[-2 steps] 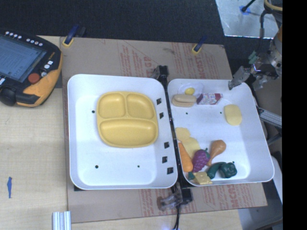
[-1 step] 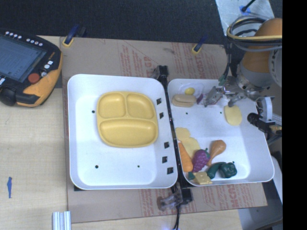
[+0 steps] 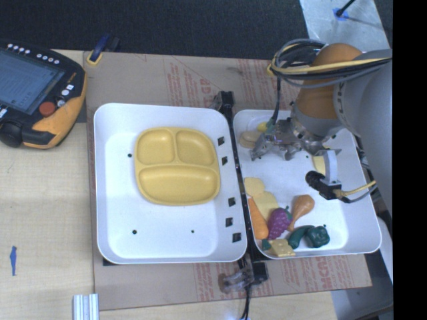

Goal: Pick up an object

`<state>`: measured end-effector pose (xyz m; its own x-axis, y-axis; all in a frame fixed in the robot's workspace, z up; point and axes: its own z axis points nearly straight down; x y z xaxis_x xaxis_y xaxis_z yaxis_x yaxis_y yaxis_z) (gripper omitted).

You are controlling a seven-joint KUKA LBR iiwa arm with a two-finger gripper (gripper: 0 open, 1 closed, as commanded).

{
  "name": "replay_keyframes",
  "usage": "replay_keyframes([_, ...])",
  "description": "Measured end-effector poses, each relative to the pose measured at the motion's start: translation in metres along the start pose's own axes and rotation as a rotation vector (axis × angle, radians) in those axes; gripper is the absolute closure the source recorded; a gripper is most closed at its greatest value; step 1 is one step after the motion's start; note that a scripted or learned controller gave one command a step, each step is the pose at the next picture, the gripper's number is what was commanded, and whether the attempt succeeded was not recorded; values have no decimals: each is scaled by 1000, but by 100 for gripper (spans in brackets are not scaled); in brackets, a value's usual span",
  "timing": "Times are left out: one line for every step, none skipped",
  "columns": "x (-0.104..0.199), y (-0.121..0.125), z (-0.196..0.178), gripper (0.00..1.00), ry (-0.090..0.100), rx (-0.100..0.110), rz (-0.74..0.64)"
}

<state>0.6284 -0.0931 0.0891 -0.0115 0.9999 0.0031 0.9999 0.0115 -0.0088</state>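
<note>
The gripper point(image 3: 279, 145), its opening impossible to tell, hovers with the carrot point(image 3: 257, 219) well apart at six o'clock, lengthwise twelve-to-six.

The end effector point(image 3: 279, 145) hangs low over the far part of the right bin point(image 3: 353, 242), near a pale round piece point(image 3: 249, 138). Toy foods cluster at the near side: a carrot point(image 3: 257, 219), purple grapes point(image 3: 278, 223), a drumstick point(image 3: 301, 207), green broccoli point(image 3: 316, 236). The left bin point(image 3: 113, 179) holds a yellow divided plate point(image 3: 177, 165).
</note>
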Motion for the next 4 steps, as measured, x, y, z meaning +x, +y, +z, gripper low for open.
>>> replay_keyframes([-11, 26, -3, 0, -2, 7, 3])
replay_keyframes([-8, 25, -3, 0, -7, 7, 6])
replay_keyframes([-8, 25, -3, 0, -6, 7, 6])
replay_keyframes([-5, 25, -3, 0, -8, 7, 6])
